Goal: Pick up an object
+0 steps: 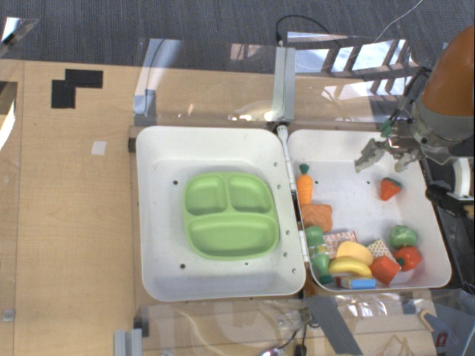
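Approach phase, as I read it: nothing is grasped yet. The hand (pixel 386 153) sits in the upper right of the frame, over the far part of the right bin (pixel 338 170), with its two fingers splayed wide apart and nothing between them. The nearest candidate is the strawberry (pixel 390 188), lying alone on bare bin floor just below the hand and slightly to its right in the picture; I cannot tell how high the hand rides above the floor from this slanted view. The other toys are bunched at the lower edge of the same bin: a carrot (pixel 304 184) along the left wall, a banana (pixel 353 256), a green pepper (pixel 404 236), a tomato (pixel 409 257), all well apart from the hand. The left bin (pixel 159 199) carries a green divided plate (pixel 230 215), not relevant here. My judgement for the next move: shift the hand a little toward the bottom of the frame to centre the fingers on the strawberry, descend, then close. Being isolated, it should be the cleanest pick, though small and rounded, so it may slip.
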Motion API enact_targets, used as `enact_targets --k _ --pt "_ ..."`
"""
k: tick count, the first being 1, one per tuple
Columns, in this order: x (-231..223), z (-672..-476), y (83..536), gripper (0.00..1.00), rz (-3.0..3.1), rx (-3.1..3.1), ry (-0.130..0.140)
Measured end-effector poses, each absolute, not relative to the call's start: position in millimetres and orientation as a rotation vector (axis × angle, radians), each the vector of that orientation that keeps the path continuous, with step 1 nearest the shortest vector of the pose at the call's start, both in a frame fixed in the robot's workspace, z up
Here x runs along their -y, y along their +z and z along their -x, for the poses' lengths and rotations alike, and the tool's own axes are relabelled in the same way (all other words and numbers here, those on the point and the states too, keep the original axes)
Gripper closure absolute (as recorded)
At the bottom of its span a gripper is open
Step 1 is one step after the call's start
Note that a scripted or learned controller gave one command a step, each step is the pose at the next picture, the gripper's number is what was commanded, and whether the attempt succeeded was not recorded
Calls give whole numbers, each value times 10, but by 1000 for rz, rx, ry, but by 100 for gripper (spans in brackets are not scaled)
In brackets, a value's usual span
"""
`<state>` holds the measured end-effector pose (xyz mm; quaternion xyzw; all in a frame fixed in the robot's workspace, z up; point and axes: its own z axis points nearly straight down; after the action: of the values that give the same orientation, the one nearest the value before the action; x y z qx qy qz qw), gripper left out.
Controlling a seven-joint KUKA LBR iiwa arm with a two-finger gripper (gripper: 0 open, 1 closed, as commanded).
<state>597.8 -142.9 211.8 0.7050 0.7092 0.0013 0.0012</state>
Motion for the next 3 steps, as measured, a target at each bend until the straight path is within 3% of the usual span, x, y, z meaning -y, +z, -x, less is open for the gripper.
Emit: enact_targets --k 1,2,3 --pt "2054 -6263 1589 0 -2109 -2321 4" --pt "1344 -6684 887 0 -2041 -2378 9" --pt "1926 -6568 888 0 -1872 -2511 7"
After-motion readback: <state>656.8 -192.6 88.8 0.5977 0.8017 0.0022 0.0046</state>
